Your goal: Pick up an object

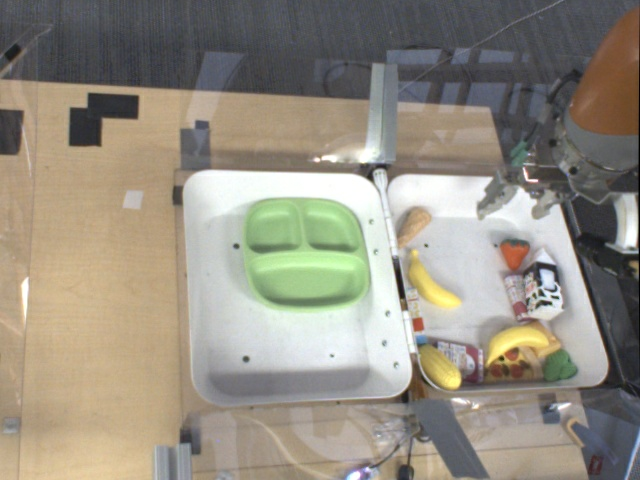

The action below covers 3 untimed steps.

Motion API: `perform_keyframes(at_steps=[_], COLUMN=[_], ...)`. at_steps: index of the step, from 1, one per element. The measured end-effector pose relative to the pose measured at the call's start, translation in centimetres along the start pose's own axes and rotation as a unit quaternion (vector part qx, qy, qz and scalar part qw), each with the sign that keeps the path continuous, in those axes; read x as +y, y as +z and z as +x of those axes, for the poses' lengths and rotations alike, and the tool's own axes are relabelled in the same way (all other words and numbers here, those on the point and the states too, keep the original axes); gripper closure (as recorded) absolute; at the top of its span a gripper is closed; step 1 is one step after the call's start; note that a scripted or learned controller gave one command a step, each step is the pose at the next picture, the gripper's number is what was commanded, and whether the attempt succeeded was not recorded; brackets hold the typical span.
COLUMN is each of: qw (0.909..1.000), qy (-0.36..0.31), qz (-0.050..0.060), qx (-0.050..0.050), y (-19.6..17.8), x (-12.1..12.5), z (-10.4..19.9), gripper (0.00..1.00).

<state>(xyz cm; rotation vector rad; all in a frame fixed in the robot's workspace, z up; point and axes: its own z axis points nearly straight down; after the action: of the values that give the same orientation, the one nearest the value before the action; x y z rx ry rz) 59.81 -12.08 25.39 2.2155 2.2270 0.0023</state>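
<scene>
Divided plate in left bin; banana and other items in right bin.

The grey arm above the tool is cut off by the right edge. Below the tool, a green toy sits half hidden behind a banana, whose body covers part of a printed packet, its label too small to read.
</scene>
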Motion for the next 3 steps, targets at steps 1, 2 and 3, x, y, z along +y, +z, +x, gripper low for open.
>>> perform_keyframes(at_steps=[1, 2, 3], qw=[0.9990, 0.9966, 0.9975], qy=[-0.045, -0.083, -0.071], qz=[-0.001, -0.008, -0.007], qx=[0.000, -0.002, -0.001], y=[7.0, 16.2, 16.3], x=[-4.0, -5.7, -2.1], z=[7.2, 2.5, 1.1], gripper=[0.00, 0.00, 0.00])
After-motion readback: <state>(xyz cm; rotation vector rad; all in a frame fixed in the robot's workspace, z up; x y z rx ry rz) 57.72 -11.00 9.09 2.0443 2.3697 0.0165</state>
